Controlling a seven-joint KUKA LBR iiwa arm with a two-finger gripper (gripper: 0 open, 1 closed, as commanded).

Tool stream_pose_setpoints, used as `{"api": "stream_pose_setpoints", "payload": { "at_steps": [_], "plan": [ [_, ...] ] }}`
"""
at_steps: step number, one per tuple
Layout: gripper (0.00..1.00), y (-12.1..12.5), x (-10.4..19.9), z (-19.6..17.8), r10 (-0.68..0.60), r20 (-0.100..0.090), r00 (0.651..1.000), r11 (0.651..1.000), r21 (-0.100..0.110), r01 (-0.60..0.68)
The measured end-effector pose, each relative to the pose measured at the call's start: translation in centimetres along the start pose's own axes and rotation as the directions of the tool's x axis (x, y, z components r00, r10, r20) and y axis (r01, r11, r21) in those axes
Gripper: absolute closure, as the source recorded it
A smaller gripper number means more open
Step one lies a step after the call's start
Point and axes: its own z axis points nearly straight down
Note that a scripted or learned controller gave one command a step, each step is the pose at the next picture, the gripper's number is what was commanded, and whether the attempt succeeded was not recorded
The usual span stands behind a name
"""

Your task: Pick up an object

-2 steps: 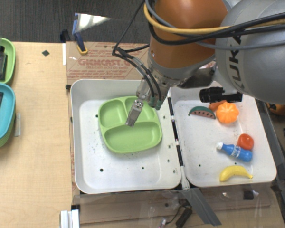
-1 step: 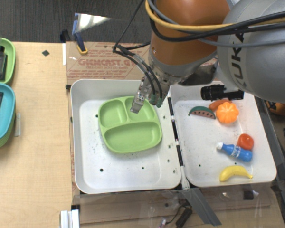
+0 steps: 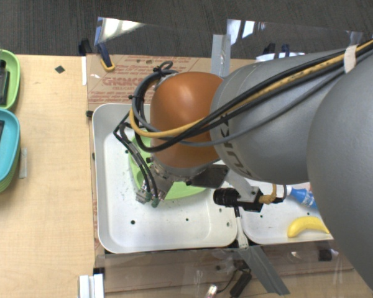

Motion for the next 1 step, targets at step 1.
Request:
{"api": "stream_pose_setpoints", "payload": {
  "at_steps": [1],
  "plan": [
    [1.0, 0.06, -0.01, -13.16, 0.451, 0.002, 0.892, 0.892, -0.001, -0.451]
  ]
}}
